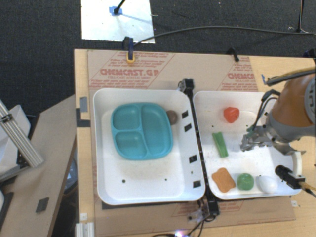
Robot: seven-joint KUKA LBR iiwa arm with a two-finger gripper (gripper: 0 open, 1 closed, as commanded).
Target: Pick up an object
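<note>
I have the gripper low in the right bin, just right of the green stick; I cannot tell whether it is open or closed. The stick lies lengthwise on the floor, apart from the red piece. It looks light, rigid and smooth, so I would pinch it across its narrow width at mid-length.

A grey arm with an orange band, black cables and a small metal claw.
</note>
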